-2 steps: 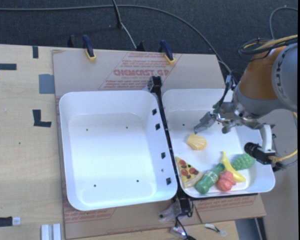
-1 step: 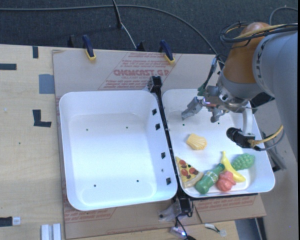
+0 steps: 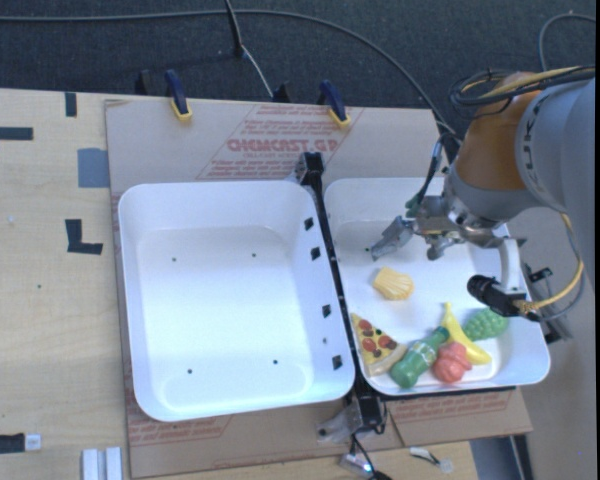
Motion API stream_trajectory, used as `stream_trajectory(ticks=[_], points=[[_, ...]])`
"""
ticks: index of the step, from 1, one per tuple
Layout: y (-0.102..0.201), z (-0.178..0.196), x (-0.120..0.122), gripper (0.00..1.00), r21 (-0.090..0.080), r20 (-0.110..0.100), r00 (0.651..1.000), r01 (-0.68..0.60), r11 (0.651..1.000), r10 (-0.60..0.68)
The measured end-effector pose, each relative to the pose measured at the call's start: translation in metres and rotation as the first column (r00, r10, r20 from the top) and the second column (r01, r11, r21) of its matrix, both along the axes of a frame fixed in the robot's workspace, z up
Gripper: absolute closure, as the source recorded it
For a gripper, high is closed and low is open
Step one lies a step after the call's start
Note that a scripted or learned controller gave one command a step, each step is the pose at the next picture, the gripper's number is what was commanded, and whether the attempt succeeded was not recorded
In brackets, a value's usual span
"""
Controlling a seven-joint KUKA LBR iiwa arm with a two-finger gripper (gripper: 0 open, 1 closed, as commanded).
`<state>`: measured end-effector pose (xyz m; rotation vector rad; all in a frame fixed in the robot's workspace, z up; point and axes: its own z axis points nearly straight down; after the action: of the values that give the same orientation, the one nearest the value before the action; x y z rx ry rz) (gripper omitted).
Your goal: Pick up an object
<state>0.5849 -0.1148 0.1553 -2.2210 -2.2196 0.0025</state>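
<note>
My gripper point(image 3: 412, 242) hangs over the back half of the right bin point(image 3: 360, 200), with its two fingers spread open and nothing between them. A pale yellow lump point(image 3: 393, 285) lies just below and slightly left of the fingertips, apart from them. Along the bin's front edge sit a pizza slice point(image 3: 373, 341), a green bottle-shaped toy point(image 3: 413, 361), a red toy point(image 3: 450, 364), a yellow banana point(image 3: 463, 336) and a green broccoli-like piece point(image 3: 485, 323).
The left bin point(image 3: 140, 268) stands beside the right one, joined by a black divider point(image 3: 325, 268). Two blue-and-yellow clamps point(image 3: 178, 96) hold the cardboard at the back. The arm's orange band point(image 3: 495, 158) and a black cable fitting point(image 3: 495, 293) overhang the right bin's right side.
</note>
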Motion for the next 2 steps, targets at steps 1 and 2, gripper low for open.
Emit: stream_trajectory(ticks=[1,2], points=[[0.003,0.02,-0.028,0.0,0.0,0.002,1.0,0.0,1.0,0.0],[-0.016,-0.074,-0.019,0.0,0.0,-0.002,1.0,0.0,1.0,0.0]])
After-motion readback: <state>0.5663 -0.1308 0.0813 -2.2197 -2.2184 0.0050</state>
